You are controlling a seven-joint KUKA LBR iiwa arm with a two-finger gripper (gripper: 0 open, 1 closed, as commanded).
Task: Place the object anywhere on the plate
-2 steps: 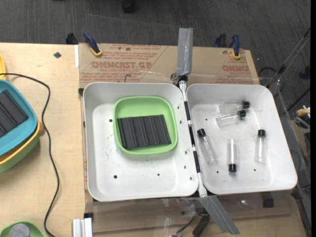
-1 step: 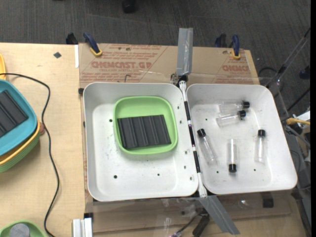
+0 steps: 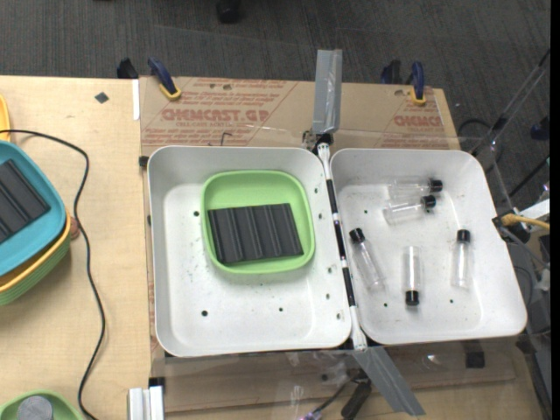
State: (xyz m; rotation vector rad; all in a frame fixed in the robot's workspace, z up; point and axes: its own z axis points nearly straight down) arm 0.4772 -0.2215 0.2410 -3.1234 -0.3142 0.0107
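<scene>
A green square plate (image 3: 256, 192) sits in the left white bin (image 3: 175, 261), with a dark ribbed pad (image 3: 255, 233) lying on it. In the right white bin (image 3: 490, 309) lie several clear plastic tubes with black caps: two near the back (image 3: 409, 187) (image 3: 404, 208), one at the left (image 3: 363, 254), one in the middle (image 3: 409, 274) and one at the right (image 3: 460, 256).
Cardboard (image 3: 289, 112) lies behind the bins, held by clamps (image 3: 164, 79) (image 3: 416, 84). Stacked teal and yellow plates (image 3: 26, 221) stand at the far left on the wooden bench, with a black cable (image 3: 87, 261) running past them.
</scene>
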